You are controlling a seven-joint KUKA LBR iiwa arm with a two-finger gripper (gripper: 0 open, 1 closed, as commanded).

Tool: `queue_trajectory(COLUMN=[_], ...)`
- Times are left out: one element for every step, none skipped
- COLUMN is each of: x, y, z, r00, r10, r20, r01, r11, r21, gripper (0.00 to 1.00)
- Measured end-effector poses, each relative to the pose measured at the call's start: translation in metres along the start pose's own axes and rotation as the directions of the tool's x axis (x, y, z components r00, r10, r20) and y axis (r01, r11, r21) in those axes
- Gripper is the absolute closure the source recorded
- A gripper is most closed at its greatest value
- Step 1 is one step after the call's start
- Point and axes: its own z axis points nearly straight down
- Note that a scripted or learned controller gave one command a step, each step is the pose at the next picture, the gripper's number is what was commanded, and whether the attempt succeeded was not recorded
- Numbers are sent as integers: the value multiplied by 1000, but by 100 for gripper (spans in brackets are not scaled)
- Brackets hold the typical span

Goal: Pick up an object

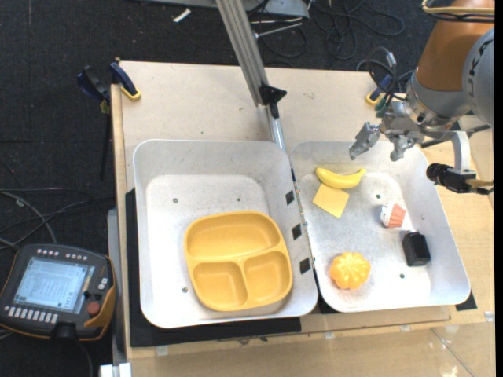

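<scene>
You have two bins on the counter [196, 100]. Left bin [157, 171]: tray [236, 259]. Right bin [440, 250]: banana [339, 177] at back, wedge [331, 201] just before it, block [416, 248] right, pumpkin [349, 270] front. Pendant [51, 287] lies left of counter.

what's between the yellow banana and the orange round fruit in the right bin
A flat yellow cheese-like wedge just below the banana; below it, bare white bin floor down to the orange fruit, in the camera view.
</scene>
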Motion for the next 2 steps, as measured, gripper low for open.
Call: queue_trajectory(x=[0,-8], y=[0,-3], z=[0,48], r00=[1000,1000], r10=[0,4], r20=[0,0], r01=[0,-4], r11=[1000,1000], r21=[0,4], gripper=[0,0])
